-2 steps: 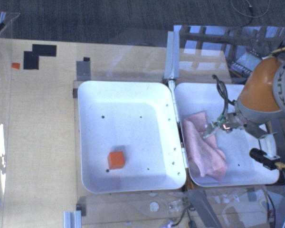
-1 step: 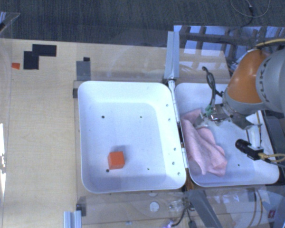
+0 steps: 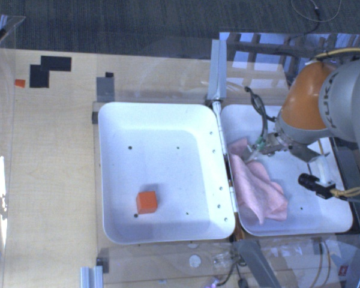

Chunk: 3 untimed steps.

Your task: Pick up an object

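Observation:
A pink cloth (image 3: 258, 182) lies crumpled along the left side of the right bin (image 3: 324, 218). An orange block (image 3: 147, 202) rests in the lower middle of the left bin (image 3: 168, 125). My gripper (image 3: 256, 150) hangs low over the upper end of the pink cloth, its tip touching or just above the fabric. The arm comes in from the right, with its orange band above the wrist.
The two white bins sit side by side, parted by a metal rail (image 3: 225, 161). On the wooden bench at the far left lie black shapes (image 3: 48, 69) and a small orange marker (image 3: 20, 83). A metal post (image 3: 216, 65) stands behind the bins.

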Motion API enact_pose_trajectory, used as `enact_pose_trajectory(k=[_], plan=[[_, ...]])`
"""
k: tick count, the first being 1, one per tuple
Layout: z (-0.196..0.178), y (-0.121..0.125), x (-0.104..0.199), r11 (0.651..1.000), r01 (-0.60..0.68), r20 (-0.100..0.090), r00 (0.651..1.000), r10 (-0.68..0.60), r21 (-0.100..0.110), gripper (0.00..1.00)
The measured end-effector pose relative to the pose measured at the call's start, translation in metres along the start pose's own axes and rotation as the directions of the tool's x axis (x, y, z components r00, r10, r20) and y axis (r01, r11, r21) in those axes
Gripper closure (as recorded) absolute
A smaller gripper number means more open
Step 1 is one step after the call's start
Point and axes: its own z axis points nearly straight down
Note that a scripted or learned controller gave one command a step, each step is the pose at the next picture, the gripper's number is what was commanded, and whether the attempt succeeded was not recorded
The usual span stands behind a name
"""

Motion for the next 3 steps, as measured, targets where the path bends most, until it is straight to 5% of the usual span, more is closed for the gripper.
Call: enact_pose_trajectory(k=[1,2,3], plan=[[-0.098,0.070,0.012,0.995,-0.101,-0.001,0.995,0.101,0.001,0.00],[-0.008,0.038,-0.038,0.998,-0.062,-0.004,0.998,0.062,0.009,0.00],[0.000,-0.014,-0.018,0.996,0.087,-0.001,0.996,-0.087,0.000,0.00]])
